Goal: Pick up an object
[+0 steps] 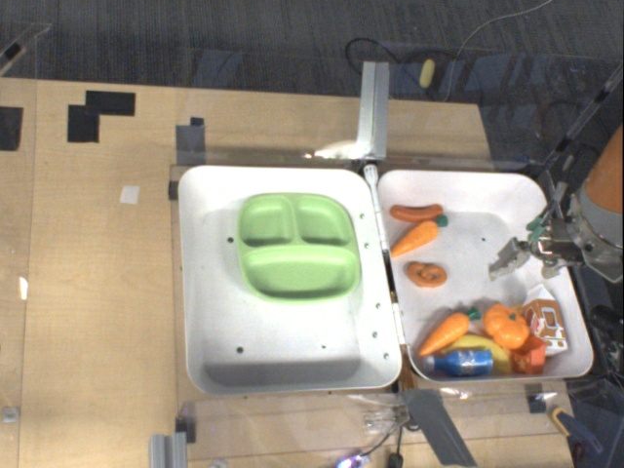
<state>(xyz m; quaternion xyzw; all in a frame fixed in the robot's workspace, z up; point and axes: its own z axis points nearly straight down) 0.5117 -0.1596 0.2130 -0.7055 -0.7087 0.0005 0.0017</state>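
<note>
The gripper (522,258) hangs over the right side of the right bin (487,185), its two fingers spread apart with nothing between them. One finger (507,259) slants down and to the left, its tip close above the bin's bare floor; the other (549,264) sits nearer the bin's right wall. The arm (603,203) enters from the right edge, where most of it is cut off, so only the wrist and part of an orange band show.

Whether the fingertips touch the bin floor cannot be told from this slant. The toys nearest the gripper lie just below it in the bin's lower right corner: a small orange pumpkin (505,326), an orange-and-white packet (545,324) against the wall, a carrot (447,331) pointing down-left, a banana (480,345) and a blue can (463,362) lying on its side, and a red piece (531,359) whose shape is hard to make out. These crowd together and overlap, partly hiding one another.

Further left in the same bin lie a sausage (416,213), a second carrot (417,236) and a brown pretzel-like piece (426,274), each apart from the others.

The left bin (210,261) holds a green divided plate (296,244), set upright with its three compartments bare. Both bins sit side by side on the wooden bench (88,291).
</note>
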